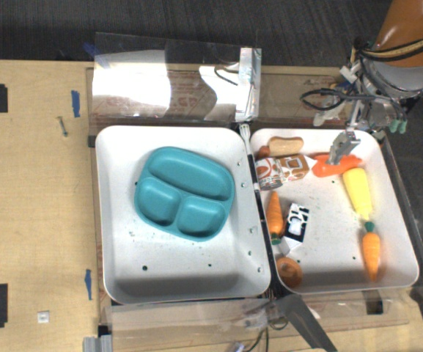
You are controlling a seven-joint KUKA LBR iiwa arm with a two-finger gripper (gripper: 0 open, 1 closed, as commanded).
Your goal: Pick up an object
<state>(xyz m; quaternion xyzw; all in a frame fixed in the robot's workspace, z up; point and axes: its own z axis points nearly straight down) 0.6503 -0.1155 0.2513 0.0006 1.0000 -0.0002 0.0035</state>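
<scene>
The grey arm with its orange band comes in at the tabletop's far right corner, and its pincer [341, 149] hangs over the far edge of the right shallow white bin [400, 218]. The tips sit right at a flat orange plastic piece [333, 166] lying near that far edge; whether they are apart or together I cannot tell, and nothing can be seen gripped between them.

Just beside the orange piece, toward the bin's right wall, lies a yellow corn-shaped toy [358, 190], and nearer the front right corner an orange carrot toy [371, 250]. At the far left corner of this bin rests a tan bread-roll toy [284, 147] touching a brown and white printed carton [281, 171]. Along the left wall lies a second orange carrot toy [274, 214], with a small black and white card [296, 221] just beside it, and a round brown toy [289, 271] sits at the front left corner.

The left shallow white bin [123, 262] holds a teal plastic divided tray [185, 192] near its middle
</scene>
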